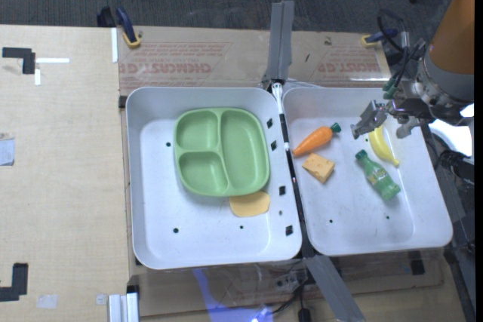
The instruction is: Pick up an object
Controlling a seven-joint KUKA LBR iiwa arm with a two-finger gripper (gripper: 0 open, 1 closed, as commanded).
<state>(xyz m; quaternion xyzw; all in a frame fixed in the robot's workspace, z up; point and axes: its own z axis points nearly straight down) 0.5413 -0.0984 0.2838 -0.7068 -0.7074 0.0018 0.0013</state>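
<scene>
In the right bin (pixel 355 234) lie an orange carrot (pixel 313 139), a yellow cheese wedge (pixel 319 167), a green bottle (pixel 377 176) on its side and a yellow banana (pixel 385 148). My gripper (pixel 389 122) hangs at the bin's far right, just above the banana's upper end. Its fingers are spread open, one to each side of the banana's tip, and hold nothing.
The left bin (pixel 151 237) holds a green three-compartment plate (pixel 222 151) with a flat yellow-orange disc (pixel 250 203) at its near edge. A grey divider bar (pixel 281 49) runs between the bins. The arm's orange band (pixel 460 19) rises at the far right.
</scene>
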